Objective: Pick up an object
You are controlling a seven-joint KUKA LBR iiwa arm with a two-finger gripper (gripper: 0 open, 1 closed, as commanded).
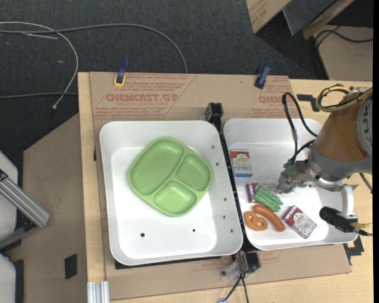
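Gripper low in the right bin.
Can't tell its grip. Just above green toy veggie, at 12 o'clock; green divided plate in left bin.

Dark carpeted floor around a cardboard-topped bench

Thin pale cables trail across the dark grey carpet floor; brown cardboard boxes sit top right, beyond the brown cardboard-covered bench top.

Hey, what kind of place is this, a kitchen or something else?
Probably a robotics lab, not a kitchen: two white bins clamped to a cardboard-covered bench, a robot arm over toy food, loose cables on carpet.
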